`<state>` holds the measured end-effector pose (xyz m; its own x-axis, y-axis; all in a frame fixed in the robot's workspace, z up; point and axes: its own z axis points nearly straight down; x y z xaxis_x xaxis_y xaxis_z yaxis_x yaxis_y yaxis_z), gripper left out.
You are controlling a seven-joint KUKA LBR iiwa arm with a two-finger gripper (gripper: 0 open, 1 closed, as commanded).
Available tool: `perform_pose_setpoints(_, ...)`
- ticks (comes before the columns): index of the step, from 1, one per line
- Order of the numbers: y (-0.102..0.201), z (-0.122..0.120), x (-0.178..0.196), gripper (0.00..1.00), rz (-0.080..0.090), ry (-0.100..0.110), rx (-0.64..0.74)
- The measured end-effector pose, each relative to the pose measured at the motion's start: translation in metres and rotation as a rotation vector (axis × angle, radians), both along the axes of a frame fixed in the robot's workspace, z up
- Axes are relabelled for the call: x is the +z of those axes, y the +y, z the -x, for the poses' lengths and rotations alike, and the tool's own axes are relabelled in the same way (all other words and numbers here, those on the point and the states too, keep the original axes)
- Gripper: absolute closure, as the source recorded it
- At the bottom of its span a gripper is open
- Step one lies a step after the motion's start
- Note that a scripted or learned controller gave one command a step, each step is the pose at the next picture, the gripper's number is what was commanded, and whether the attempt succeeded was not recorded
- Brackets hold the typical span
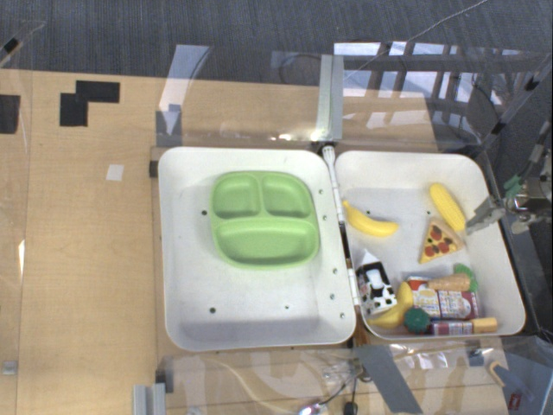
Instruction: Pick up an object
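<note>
Green ball (416, 320), two bananas (371, 223), one pizza slice (441, 240).

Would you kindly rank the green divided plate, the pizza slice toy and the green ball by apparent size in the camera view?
1. Green divided plastic plate, largest by far.
2. Triangular toy pizza slice.
3. Small round dark green ball, smallest.

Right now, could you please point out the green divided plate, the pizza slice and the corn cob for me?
green divided plate (263, 219): camera view, middle divider.
pizza slice (440, 241): camera view, red topping.
corn cob (448, 206): camera view, mid-length.
</note>
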<state>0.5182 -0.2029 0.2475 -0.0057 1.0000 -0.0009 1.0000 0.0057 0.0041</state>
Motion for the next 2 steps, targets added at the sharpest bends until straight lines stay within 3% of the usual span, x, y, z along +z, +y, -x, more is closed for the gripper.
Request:
perform_pose_setpoints(1, 0.0016, -0.0617, -0.0633, 0.0, -0.001, 0.0, -0.22)
perform_pose_setpoints(2, 0.0015, -0.0617, -0.063, 0.0, -0.001, 0.0, -0.22)
